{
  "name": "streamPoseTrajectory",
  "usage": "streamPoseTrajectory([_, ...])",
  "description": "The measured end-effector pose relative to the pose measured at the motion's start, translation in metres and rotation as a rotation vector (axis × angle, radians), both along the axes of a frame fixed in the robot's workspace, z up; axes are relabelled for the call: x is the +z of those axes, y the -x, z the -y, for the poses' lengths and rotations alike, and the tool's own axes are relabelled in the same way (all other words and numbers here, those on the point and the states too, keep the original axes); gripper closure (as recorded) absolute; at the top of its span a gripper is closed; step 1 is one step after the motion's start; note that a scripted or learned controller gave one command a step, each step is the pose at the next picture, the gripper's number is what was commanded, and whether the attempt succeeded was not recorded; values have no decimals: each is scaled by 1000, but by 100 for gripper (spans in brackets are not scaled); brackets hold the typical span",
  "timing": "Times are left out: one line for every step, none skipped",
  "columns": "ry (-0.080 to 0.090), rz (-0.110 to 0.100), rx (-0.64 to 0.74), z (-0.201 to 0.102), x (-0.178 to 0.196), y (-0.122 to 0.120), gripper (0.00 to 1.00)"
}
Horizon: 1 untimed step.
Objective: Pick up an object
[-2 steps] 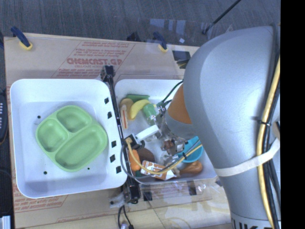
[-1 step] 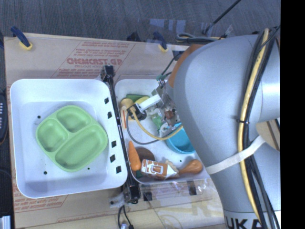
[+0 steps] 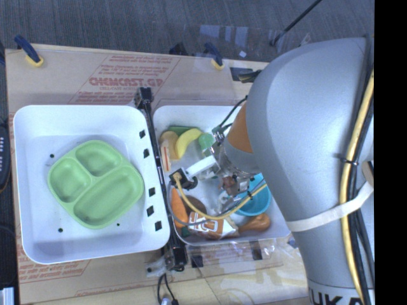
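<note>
The grey arm (image 3: 311,138) fills the right of the frame, reaching down into the right bin (image 3: 166,116) at centre, its hand (image 3: 230,186) low among the toys; whether the hand is spread or pinching anything cannot be told, as cables and clutter hide it. The objects to pick lie heaped in that bin: one yellow banana (image 3: 185,142) at its upper left, one blue bowl (image 3: 257,200) at its right, an orange piece (image 3: 256,222) at the lower edge. A sound grasp likely calls for settling on one item that lies apart, such as the banana, not the tangle. Count: two bins, one green tray (image 3: 95,183) in the left bin (image 3: 28,189), two blue clamps (image 3: 28,51) on the desk's upper edge.
</note>
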State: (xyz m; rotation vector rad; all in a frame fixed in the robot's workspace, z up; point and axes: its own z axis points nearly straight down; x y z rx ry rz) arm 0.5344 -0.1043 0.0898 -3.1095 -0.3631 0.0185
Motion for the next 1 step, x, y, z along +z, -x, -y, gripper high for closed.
streamPoseTrajectory([0, 3, -20, -14, 1, -53, 0])
